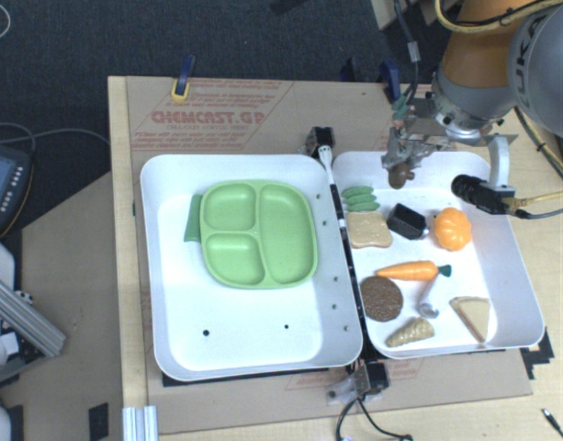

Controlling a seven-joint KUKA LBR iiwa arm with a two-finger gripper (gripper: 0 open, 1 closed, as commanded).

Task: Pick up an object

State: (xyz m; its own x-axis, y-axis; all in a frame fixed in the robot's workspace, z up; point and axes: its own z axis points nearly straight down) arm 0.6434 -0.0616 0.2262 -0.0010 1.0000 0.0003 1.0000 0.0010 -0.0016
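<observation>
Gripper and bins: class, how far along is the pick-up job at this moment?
Done: nothing looks lifted; the carrot, orange and bread slice all lie in the right bin. In hand: the gripper hangs over that bin's far edge. Left: descend, grasp an item and raise it.

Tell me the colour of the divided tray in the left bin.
Light green; the divided tray shows clearly in the camera view.

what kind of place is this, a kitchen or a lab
Most likely a robotics lab: a robot arm reaches over two white bins, toy food like a carrot fills one, and cables run around the bench.
</observation>
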